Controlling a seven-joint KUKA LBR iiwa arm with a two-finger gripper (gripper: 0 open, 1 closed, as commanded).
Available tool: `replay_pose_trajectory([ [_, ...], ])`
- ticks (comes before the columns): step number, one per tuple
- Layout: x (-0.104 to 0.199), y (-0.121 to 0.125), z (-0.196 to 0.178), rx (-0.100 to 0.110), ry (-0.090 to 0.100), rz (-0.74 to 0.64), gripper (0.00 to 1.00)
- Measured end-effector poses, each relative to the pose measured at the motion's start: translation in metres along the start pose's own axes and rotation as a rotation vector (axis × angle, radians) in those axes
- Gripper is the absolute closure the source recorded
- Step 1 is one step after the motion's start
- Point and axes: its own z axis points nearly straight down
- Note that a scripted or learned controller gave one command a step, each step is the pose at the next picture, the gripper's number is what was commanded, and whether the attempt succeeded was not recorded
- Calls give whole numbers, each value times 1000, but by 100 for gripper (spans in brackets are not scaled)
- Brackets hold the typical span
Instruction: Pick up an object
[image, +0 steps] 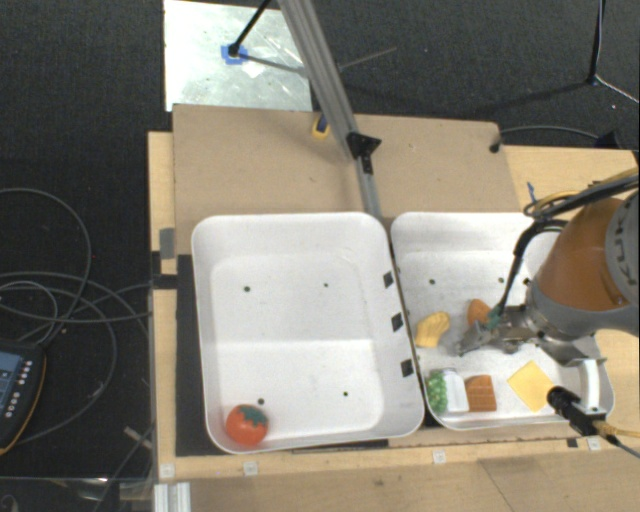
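**Mia:** Down at the front of the worktop (300, 470), what do you see first?

**Ben:** Two white trays side by side; the left bin (215, 330) has a red tomato (246, 424) in its near corner, all alone; the right bin (420, 250) has lots of toy food in it.

**Mia:** What food?

**Ben:** Closest to us there is a green bit (436, 390), then a brown block (480, 393) beside it, then a yellow cheese slice (530, 384); a bit further back sits a yellow lump (433, 328) and an orange piece (479, 311).

**Mia:** And the robot?

**Ben:** The arm (585, 270) comes in from the right; its tool (482, 335) is low over the right bin, just beside the orange piece and near the yellow lump.

**Mia:** Is the tool holding anything?

**Ben:** I cannot tell; it is small and dark, so I cannot see how wide it is, and I see nothing in it.

**Mia:** So which step is this?

**Ben:** I think it is the reaching step; the tool is down among the food but nothing looks lifted.

**Mia:** What must it do next?

**Ben:** I think it must line up over one thing, maybe the orange piece, close on it well, and then go up; the pieces sit close together, so it could bump the wrong one.

**Mia:** And far at the back?

**Ben:** A grey pole (330, 90) leans over the brown board.
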Motion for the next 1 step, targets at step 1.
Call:
replay_pose_trajectory([
  [1, 0, 1, -11, -2, 0, -1, 100],
])
